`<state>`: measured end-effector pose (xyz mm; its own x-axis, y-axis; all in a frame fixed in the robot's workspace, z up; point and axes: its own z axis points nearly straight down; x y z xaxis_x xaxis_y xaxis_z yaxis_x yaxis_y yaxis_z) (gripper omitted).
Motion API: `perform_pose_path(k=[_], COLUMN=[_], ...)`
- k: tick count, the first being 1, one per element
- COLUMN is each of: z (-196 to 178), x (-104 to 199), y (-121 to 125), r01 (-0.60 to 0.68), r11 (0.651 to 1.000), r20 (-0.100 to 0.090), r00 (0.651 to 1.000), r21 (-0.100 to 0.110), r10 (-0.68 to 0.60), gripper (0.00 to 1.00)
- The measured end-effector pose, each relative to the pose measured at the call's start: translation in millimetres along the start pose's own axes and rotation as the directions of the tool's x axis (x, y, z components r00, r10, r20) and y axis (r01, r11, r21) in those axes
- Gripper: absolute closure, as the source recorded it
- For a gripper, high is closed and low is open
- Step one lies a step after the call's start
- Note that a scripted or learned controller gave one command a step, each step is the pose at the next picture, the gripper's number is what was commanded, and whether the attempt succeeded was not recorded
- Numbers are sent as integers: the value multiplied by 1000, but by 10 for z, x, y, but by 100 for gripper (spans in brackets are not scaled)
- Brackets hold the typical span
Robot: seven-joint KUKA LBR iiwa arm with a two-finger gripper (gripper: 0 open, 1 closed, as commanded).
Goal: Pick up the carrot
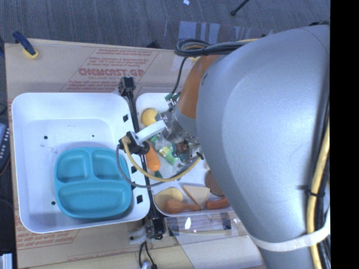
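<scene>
Step in hand: approach for the grasp. The small orange carrot point(152, 159) lies in the right shallow white bin point(159, 101), near its left wall, just beside the wrist of the grey arm point(263, 122). Whether the jaws are open or closed cannot be told. Next move, by judgement: centre the jaws across the carrot, close, lift.

A blue tray point(90, 185) is sitting against the left bin's point(33, 122) near edge, and a yellow ball point(148, 116) is lying in the right bin's point(150, 98) far corner.
</scene>
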<state>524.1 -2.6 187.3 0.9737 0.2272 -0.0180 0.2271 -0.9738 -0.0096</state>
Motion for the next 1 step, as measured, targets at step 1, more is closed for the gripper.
perform_pose_path(k=[1], z=[0], x=[0], y=[0], r01=[0], r11=[1000], r20=[0], r00=[1000], r21=[0], r10=[0], gripper=[0])
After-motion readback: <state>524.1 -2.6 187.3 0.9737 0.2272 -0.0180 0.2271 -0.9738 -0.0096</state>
